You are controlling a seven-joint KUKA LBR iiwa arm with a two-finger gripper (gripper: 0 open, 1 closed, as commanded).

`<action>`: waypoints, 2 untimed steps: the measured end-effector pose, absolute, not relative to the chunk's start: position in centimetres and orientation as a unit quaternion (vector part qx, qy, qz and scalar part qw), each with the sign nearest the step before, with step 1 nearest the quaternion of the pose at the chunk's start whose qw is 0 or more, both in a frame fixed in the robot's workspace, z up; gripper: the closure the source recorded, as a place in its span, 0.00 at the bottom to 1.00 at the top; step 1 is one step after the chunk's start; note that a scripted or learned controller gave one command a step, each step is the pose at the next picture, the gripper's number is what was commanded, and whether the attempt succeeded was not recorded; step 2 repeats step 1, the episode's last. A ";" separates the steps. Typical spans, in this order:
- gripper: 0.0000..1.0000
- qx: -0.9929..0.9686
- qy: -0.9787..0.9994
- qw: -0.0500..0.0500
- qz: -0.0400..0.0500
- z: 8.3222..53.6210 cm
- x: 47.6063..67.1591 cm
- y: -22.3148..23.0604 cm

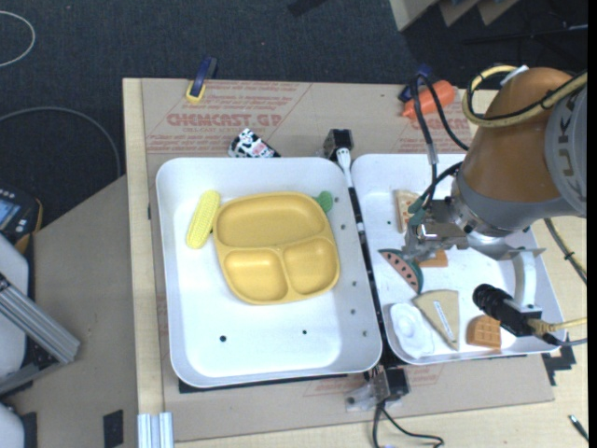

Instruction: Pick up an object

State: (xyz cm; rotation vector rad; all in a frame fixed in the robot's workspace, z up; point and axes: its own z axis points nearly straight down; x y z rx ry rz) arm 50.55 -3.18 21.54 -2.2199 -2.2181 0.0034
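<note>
Reaching in from the right, the grey arm (518, 157) covers much of the right bin (378, 208), and its bulk hides that bin's far right part. The gripper (424, 234) sits low over the bin's middle, seen from above among cables and shadow; I cannot tell whether it is released or clenched, and nothing can be seen held in it.

Just beside the gripper, toward the near left, lies a watermelon slice (401, 271), red with a dark rind. A small orange piece (434, 259) lies right below the gripper, partly covered by it. Farther back a tan piece (403, 203) is half hidden by the wrist, too cut off to name. Along the near edge are a white lumpy item (408, 325), a pale wedge (437, 306) with a thin strip on it, and a toy waffle (483, 331).

The left bin (270, 339) holds a yellow divided plate (275, 250) with three compartments. A toy corn cob (201, 218) lies touching the plate's left rim, and a green thing (324, 200) peeks out behind the plate's far right corner, mostly hidden.

On the bench (149, 250) behind the left bin lies a small black-and-white item (252, 145), too small to make out.
</note>
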 end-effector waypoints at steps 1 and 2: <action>1.00 -0.707 -0.707 0.002 0.001 21.5 50.4 -3.7; 1.00 -0.707 -0.707 0.002 0.001 21.5 50.4 -3.7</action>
